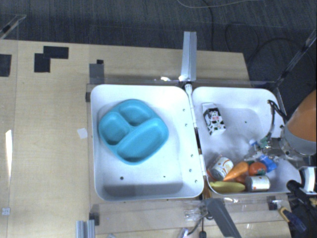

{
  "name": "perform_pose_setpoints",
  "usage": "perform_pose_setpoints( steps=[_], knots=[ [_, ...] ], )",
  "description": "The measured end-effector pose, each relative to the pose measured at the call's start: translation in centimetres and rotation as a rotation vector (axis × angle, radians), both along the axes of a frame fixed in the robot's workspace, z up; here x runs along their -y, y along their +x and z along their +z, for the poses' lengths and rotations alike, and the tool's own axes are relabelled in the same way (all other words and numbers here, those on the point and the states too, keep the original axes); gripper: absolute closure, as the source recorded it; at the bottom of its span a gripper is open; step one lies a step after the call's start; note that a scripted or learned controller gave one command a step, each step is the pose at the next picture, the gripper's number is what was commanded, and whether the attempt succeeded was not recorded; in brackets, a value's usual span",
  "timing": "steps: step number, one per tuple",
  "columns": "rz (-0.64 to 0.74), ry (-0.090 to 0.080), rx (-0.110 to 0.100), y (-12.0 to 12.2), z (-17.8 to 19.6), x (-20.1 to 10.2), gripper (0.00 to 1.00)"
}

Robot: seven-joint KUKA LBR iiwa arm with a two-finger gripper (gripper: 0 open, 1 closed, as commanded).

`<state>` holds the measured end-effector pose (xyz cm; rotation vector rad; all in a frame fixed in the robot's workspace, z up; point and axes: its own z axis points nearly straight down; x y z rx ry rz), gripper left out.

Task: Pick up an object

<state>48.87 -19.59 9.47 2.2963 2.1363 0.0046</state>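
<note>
Two white bins sit side by side on the tabletop (44, 148), seen from the one camera above. Left bin (106, 182), centre-left of frame: holds a blue divided plate (132, 130) and little else. Right bin (237, 100), centre-right: candidates for the pick cluster along its lower edge — a small can (221, 167), an orange carrot-shaped piece (238, 169), a yellow banana-like piece (228, 186) against the bottom wall, a red-orange round piece (256, 168), a second can lying on its side (258, 183), and something blue (268, 163) just beside the arm. A small black-and-white carton (214, 119) lies apart, higher in the bin.

Arm (302, 125) enters at the right edge, wrist low over the cluster's right end. Pincer (262, 148): cannot tell how far open it is or whether it has anything; parts there are too small and cluttered.

Judgement: the cluster is tight, items touching, so a descent there risks nudging neighbours or a two-object grab. The isolated carton looks the cleaner target. If staying on the cluster, aim at an outer item and descend straight, clear of the bin wall.
</note>
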Motion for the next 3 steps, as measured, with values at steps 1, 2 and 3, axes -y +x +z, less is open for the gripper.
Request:
perform_pose_setpoints(
  steps=[1, 2, 3],
  knots=[
    [0.002, -0.002, 0.006, 0.2, 1.1, 0.0, 1.0],
    [-0.039, 0.0, 0.0, 1.0, 10.2, -2.7, 1.0],
    [-0.019, 0.0, 0.001, 1.4, 19.8, -3.7, 1.0]
  ],
)
